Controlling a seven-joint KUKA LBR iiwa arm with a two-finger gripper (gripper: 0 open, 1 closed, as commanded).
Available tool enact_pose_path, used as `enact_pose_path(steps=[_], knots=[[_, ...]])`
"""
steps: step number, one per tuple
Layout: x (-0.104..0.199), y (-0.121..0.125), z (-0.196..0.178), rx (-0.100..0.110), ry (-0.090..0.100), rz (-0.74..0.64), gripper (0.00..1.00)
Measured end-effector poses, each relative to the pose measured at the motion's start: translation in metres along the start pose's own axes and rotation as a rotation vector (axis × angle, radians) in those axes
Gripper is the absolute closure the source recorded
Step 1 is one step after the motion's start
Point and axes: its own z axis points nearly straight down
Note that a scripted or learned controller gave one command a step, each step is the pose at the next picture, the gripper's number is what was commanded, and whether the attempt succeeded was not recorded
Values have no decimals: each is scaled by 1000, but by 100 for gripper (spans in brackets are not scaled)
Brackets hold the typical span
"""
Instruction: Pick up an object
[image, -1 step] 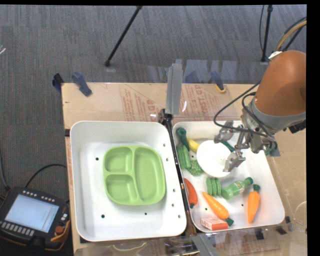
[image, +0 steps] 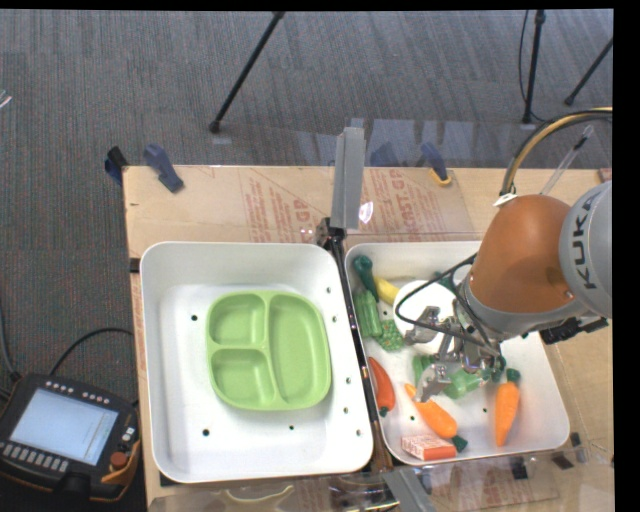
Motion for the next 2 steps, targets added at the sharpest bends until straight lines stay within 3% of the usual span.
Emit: enact_pose_path(steps=[1, 2], knots=[[52, -7, 32, 1, -12, 23, 0], [56, -2, 29, 1, -22, 43, 0]])
